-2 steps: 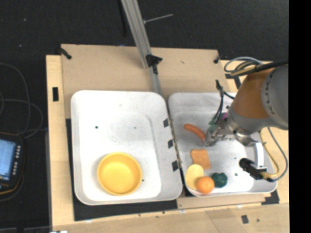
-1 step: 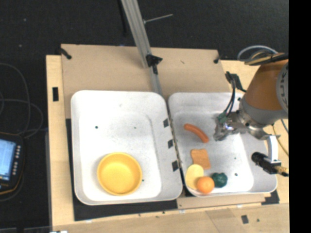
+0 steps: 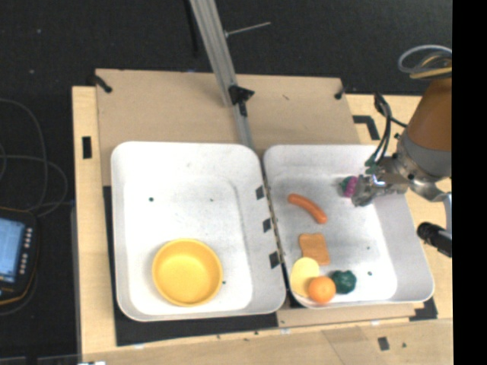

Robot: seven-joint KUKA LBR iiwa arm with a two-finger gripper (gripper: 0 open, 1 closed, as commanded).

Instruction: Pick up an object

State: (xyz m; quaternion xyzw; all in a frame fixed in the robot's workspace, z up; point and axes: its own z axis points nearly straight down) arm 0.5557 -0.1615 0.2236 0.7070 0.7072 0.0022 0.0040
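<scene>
My gripper (image 3: 364,188) hangs over the upper right part of the right bin (image 3: 396,280), reaching in from the right. A small purple object (image 3: 349,186) sits right at its tip; whether it lies between the fingers cannot be made out. An orange sausage-shaped piece (image 3: 307,207) lies in the middle of that bin. Below it rests a tan square piece (image 3: 313,248). In the bin's lower corner sit a pale yellow round piece (image 3: 304,269), an orange ball (image 3: 322,289) and a dark green object (image 3: 345,281).
The left bin (image 3: 137,173) holds a yellow bowl (image 3: 186,271) in its lower part. A grey metal pole (image 3: 217,48) slants down from the top to the gap between the bins. A black handheld screen (image 3: 11,253) lies off the bench at far left.
</scene>
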